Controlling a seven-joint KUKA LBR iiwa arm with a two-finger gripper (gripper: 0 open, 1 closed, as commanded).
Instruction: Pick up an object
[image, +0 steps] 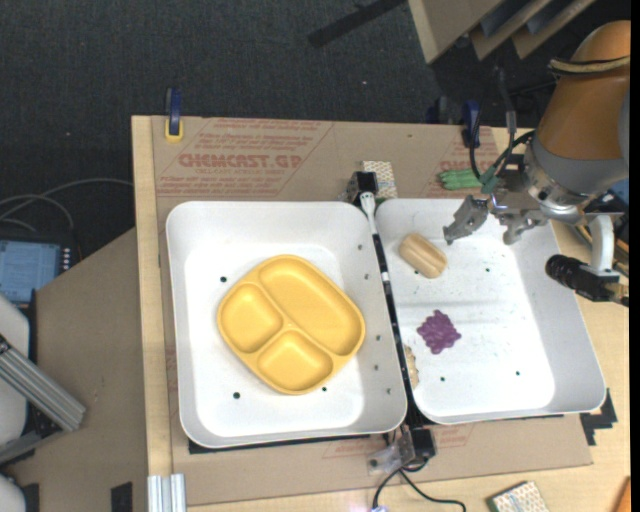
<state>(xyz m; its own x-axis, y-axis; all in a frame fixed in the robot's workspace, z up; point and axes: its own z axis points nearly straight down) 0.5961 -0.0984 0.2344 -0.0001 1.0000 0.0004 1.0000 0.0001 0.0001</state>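
A tan bread-roll-shaped object (423, 255) lies in the upper left of the right bin (560, 350). Below it, near that bin's middle, sits a purple bunch of grapes (438, 331). My gripper (489, 226) hangs over the bin's upper part, to the right of the tan roll and apart from it. Its two fingers (459, 222) are spread open, with nothing between them. A yellow three-compartment plate (289, 322) rests in the left bin (190, 300).
The two white bins meet at a black hinge strip (382, 275). A green item (462, 180) lies on the board behind the right bin. A black fixture (585, 277) juts in at the right bin's right rim. Cables run by the front edge.
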